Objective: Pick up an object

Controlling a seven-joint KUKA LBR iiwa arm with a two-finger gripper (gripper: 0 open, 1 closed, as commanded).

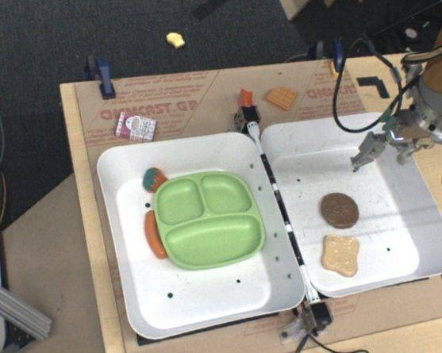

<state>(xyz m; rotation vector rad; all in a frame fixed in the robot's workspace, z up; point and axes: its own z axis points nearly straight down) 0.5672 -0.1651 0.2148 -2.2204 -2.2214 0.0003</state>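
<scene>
The right bin [417, 211] holds a round brown cookie [339, 210] and, just in front of it, a tan square cracker [341, 254]. My gripper [381, 158] hangs over the back of this bin, up and to the right of the cookie and well apart from it. It is open, fingers spread, and nothing is between them. In the left bin [138, 286] lies a green divided plate [208, 218]. An orange sausage-shaped piece [154, 234] lies along the plate's left side. A small red and green item [154, 178] sits at its back left corner.
On the cardboard behind the bins lie an orange cracker [281, 98], a pink packet [136, 125] and an orange clip [245, 97]. A black cable [347, 92] loops over the right bin's back edge. Blue clamps [101, 73] hold the board's far edge.
</scene>
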